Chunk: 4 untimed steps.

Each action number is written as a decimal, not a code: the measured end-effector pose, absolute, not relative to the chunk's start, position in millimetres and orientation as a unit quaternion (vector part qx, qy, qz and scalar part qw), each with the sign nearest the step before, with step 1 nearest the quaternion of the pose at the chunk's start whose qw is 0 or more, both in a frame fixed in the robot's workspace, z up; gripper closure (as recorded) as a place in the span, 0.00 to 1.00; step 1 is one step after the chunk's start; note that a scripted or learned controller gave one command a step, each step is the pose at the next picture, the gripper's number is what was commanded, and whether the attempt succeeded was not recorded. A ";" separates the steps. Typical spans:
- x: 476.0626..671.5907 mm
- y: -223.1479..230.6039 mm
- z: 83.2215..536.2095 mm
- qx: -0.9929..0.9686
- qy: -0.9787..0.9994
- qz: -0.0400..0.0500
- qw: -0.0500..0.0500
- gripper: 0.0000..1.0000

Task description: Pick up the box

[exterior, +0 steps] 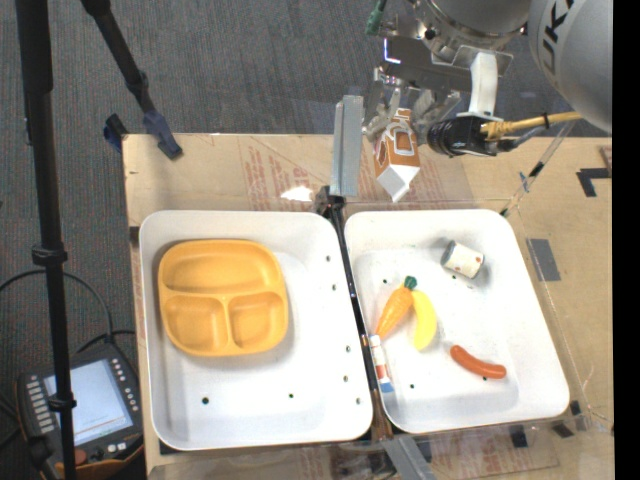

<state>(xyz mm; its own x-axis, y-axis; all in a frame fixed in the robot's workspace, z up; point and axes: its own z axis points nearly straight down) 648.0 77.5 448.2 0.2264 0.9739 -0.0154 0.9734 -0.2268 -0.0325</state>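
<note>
Gripper (398,118): raised above the far edge of the right bin (535,368), fingers closed on the box (396,156)
Box: orange and white carton, tilted, hanging clear of the bench
Right bin: 1 carrot (394,309), 1 banana (424,320), 1 sausage (478,362), 1 small cylinder (462,259), 1 marker (381,363)
Left bin (240,408): 1 yellow divided tray (224,297)

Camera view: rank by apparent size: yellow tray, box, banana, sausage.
1. yellow tray, clearly largest.
2. box, held up in the gripper, so nearer the camera; unsure.
3. banana and sausage look about alike; not ranked.
</note>
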 end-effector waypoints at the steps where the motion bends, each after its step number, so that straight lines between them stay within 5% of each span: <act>1: 606.4 -11.1 376.9 -0.715 -0.699 0.003 0.002 1.00; 2: 589.1 -36.0 278.1 -0.836 -0.549 0.004 0.003 1.00; 3: 571.9 -124.1 189.5 -0.733 -0.680 0.002 0.004 1.00; 4: 555.4 -153.5 434.2 -0.684 -0.729 0.002 0.002 1.00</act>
<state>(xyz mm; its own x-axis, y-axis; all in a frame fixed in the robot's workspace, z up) 555.4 -153.5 434.2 -0.0630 0.9980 0.0003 0.9980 0.0630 -0.0057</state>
